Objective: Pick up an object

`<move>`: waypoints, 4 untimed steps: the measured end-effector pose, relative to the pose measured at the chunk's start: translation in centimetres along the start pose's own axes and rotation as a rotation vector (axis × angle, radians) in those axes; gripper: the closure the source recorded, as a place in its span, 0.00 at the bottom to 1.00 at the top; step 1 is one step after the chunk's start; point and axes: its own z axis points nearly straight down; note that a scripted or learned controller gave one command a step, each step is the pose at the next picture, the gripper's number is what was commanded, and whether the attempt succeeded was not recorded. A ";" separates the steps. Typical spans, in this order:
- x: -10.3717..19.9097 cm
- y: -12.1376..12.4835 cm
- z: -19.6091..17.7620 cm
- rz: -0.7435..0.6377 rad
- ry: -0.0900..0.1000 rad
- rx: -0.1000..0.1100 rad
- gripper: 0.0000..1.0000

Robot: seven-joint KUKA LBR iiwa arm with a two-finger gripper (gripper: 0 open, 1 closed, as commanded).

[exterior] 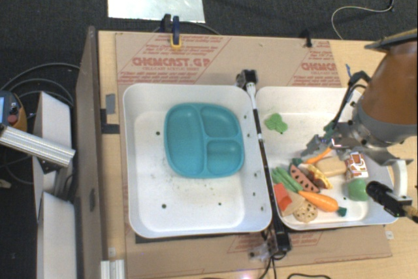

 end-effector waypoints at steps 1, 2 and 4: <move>-2.6 2.6 11.3 0.001 -0.005 -0.020 0.00; -2.6 2.6 10.4 0.001 -0.005 -0.018 1.00; 2.3 8.5 -2.8 -0.005 0.001 -0.004 1.00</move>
